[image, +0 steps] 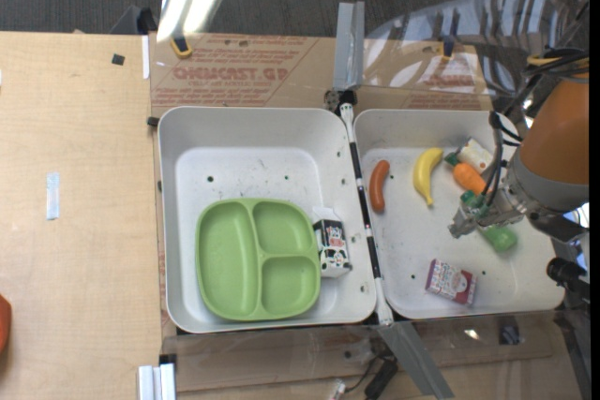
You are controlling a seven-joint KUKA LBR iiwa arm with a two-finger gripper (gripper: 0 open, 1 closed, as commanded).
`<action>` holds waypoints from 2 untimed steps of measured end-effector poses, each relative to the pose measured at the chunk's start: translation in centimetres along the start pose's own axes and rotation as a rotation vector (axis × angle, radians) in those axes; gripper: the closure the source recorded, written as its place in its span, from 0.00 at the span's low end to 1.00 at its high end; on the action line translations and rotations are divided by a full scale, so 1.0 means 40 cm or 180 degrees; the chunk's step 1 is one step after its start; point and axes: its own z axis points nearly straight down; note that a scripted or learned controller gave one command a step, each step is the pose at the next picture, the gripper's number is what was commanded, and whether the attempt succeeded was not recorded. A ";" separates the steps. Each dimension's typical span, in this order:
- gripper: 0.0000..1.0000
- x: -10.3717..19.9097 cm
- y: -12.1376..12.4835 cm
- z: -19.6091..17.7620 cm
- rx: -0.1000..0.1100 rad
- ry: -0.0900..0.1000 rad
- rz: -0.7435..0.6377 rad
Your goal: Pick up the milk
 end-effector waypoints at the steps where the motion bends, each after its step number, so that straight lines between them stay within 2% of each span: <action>1: 1.00 -0.053 -0.035 -0.025 0.0000 -0.0002 0.0039; 2: 1.00 0.071 0.011 -0.063 0.0002 -0.0001 -0.0071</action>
